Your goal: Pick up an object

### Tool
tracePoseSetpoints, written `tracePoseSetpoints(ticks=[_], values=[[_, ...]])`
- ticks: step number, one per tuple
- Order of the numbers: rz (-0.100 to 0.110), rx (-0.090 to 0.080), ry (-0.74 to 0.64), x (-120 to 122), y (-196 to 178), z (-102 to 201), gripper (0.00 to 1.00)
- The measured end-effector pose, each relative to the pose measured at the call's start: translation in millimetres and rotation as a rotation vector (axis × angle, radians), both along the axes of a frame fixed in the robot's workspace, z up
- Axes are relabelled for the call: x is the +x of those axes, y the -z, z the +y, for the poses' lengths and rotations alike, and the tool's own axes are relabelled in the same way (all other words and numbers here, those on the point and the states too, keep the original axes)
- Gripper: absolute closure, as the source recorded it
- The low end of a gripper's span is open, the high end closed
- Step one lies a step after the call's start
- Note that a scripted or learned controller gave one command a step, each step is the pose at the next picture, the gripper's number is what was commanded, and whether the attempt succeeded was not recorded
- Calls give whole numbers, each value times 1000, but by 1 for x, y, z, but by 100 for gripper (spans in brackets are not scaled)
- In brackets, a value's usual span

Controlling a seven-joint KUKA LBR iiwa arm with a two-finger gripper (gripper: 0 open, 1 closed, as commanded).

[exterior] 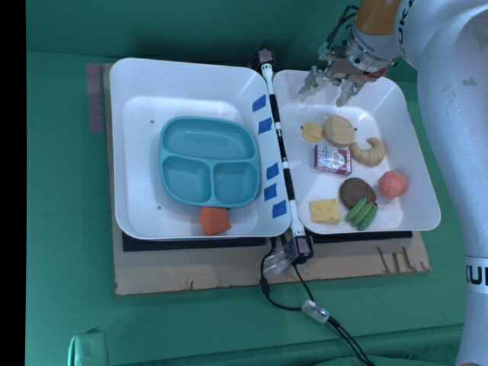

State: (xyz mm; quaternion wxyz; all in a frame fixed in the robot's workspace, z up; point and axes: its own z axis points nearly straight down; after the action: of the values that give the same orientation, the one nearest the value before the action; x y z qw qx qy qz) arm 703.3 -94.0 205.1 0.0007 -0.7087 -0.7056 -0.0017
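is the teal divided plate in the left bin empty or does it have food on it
Empty: all three compartments of the teal plate show bare.

There are two white bins [126,139] side by side. The left one holds one teal tray [207,161] and one orange piece [214,220]. The right bin [415,151] holds eight food items [332,158]. Four blue tape tabs [265,125] sit along the left bin's inner edge.
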Motion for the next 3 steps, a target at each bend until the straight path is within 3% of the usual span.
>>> tracePoseSetpoints(ticks=[1,2,3], values=[[-4,-2,-4,-4,14,-4,0],[-11,-10,2,-24,18,-2,0],[-28,-16,8,-20,-1,-6,100]])
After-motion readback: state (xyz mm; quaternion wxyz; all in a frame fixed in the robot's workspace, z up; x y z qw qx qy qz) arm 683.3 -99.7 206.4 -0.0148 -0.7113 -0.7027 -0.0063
